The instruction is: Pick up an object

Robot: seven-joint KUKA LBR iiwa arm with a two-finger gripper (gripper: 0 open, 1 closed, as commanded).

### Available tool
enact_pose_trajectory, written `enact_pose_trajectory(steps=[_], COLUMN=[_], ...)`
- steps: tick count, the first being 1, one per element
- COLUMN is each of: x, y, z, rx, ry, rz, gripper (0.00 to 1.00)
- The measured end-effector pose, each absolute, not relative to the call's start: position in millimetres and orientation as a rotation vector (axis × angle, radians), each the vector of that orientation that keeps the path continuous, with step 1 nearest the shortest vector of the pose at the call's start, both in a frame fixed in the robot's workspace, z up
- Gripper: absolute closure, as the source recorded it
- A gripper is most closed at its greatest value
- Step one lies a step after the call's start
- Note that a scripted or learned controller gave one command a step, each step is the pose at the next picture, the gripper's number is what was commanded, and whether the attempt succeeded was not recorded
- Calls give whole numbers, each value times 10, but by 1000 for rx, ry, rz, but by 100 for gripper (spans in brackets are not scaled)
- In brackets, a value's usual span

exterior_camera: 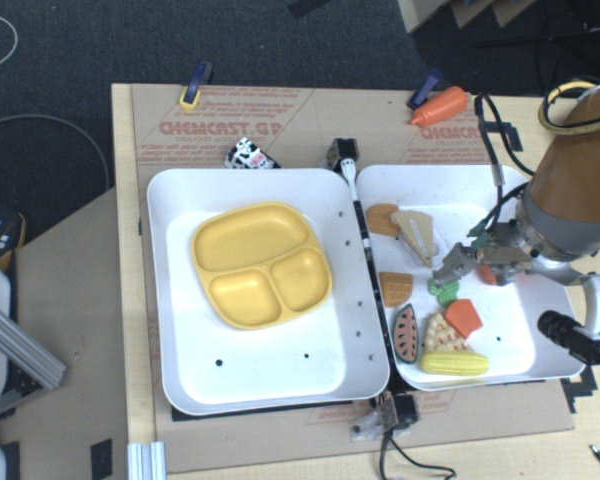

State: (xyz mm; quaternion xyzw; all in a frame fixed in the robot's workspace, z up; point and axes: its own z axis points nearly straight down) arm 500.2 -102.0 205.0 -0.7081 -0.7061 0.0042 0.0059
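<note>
One corn cob (454, 364) lies lengthwise left-right; claw (448, 268) seemingly hovers, grip state unclear.

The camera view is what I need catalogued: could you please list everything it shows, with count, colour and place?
Bins: two, white, side by side on the bench.
Divided plate: one, yellow, three compartments, in the left bin.
Corn cob: one, yellow, near edge of the right bin.
Watermelon slice: one, red with dark rind, left of the corn.
Orange-red block: one, above the corn.
Green piece: one, under the claw.
Tan and brown pieces: about three, upper left of the right bin.
Clamps: one orange, one blue-yellow, at the far board edge.
Arm: one, grey with orange band, from the right.
Claw: one, low over the right bin.
</note>
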Motion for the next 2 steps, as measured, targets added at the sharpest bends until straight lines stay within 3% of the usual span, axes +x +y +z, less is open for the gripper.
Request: enact_pose_trajectory(steps=[1,2], x=[5032,5112], y=[-1018,-1007], z=[2112,1533], rx=[-2221,-2216], ry=[-2221,-2216], rz=[0,6], gripper=[0,0])
